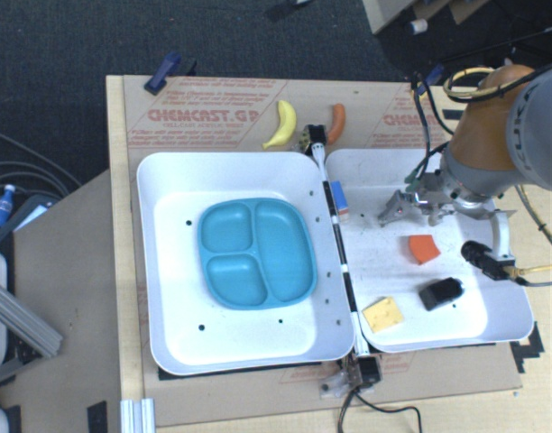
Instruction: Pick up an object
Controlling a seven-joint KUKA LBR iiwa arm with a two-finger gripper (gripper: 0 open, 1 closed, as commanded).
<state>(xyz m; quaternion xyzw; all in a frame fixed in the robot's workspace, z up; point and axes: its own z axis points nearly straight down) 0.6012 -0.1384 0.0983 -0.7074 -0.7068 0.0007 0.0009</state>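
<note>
My pincer (395, 207) is hovering in the right bin (501, 327), fingers spread apart (nothing between them). The orange block (423, 248) is lying nearby.

Bench (213, 115) under brown printed board, carrying two white bins side by side

Left bin (168, 323) and right bin (492, 318) touching along a middle seam; behind them on the board, a yellow banana (281, 124) just beside an orange carrot-like piece (336, 122), with a small black item (313, 137) between the two; a blue clamp (161, 74) at the far left corner of the board
</note>
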